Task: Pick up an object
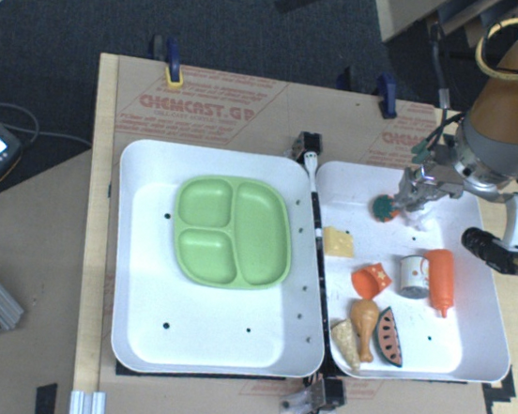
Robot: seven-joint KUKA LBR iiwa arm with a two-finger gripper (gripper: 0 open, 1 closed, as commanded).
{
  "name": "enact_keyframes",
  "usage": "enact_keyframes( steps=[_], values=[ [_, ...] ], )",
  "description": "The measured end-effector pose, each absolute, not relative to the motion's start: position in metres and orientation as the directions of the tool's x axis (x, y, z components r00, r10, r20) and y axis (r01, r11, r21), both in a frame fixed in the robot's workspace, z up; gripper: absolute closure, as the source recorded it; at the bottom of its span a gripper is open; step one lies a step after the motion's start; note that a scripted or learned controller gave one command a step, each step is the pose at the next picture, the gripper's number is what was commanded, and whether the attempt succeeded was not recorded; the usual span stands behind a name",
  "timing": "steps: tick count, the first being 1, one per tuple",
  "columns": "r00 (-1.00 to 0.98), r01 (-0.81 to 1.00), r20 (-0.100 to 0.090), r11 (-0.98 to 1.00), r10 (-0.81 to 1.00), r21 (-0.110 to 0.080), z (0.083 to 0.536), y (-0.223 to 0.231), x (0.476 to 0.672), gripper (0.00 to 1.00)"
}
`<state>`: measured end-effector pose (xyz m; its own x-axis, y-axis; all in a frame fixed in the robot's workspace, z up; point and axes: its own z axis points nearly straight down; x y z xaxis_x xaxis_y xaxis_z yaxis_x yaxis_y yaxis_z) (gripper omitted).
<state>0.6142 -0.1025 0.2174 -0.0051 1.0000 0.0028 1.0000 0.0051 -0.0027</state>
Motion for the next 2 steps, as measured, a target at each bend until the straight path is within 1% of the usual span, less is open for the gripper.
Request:
enact_keyframes(
  steps=[1,2],
  values=[
    [-0.007,1.000,0.003,0.007,1.000,0.001,0.232,-0.050,0.612,1.00],
    [-0.007,1.000,0.004,0.007,1.000,-0.003,0.228,0.013,0.600,1.00]
  ],
)
